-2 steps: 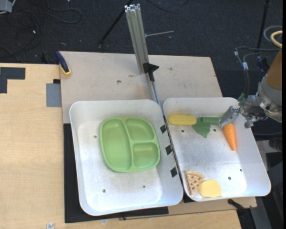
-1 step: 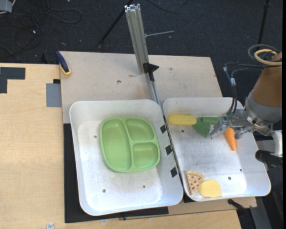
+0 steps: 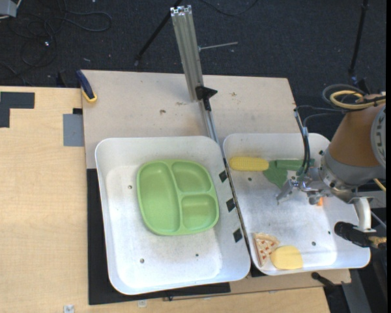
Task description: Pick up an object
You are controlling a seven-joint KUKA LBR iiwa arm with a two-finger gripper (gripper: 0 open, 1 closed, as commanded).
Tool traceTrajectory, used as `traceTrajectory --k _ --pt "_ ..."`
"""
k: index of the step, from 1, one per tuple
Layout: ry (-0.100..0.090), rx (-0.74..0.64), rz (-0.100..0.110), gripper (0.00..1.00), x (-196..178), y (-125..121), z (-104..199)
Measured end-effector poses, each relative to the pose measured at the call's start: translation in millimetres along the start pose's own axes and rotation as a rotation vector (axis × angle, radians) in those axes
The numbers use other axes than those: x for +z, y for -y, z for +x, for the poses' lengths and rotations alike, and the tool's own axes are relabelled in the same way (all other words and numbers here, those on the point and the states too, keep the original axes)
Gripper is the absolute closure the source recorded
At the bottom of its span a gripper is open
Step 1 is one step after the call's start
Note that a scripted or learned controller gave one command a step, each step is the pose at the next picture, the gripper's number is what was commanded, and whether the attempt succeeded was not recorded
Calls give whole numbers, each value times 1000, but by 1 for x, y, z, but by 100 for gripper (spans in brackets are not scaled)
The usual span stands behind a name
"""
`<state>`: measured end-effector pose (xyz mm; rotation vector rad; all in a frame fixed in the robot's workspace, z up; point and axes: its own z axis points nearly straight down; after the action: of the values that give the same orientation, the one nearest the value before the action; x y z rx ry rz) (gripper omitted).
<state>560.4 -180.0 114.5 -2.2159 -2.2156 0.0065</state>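
Corn cob lies far-left in right bin; gripper hovers beside it, finger state unclear. We should centre over the cob before descending.

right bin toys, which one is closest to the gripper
The corn cob with its green husk, at the bin's far side, lies closest to the gripper; the pizza slice and yellow piece sit at the near edge.

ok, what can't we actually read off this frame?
- Gripper: small and blurred, finger state unreadable.
- Green husk end of the corn cob: partly covered by the gripper and its cable.
- Pizza slice toy: partly covered by the yellow round piece.
- Arm: cut off at the right.
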Motion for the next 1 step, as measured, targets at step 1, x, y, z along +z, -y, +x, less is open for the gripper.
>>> traceTrajectory --k 1 --pt "1 -1 -8 0 23 -2 0"
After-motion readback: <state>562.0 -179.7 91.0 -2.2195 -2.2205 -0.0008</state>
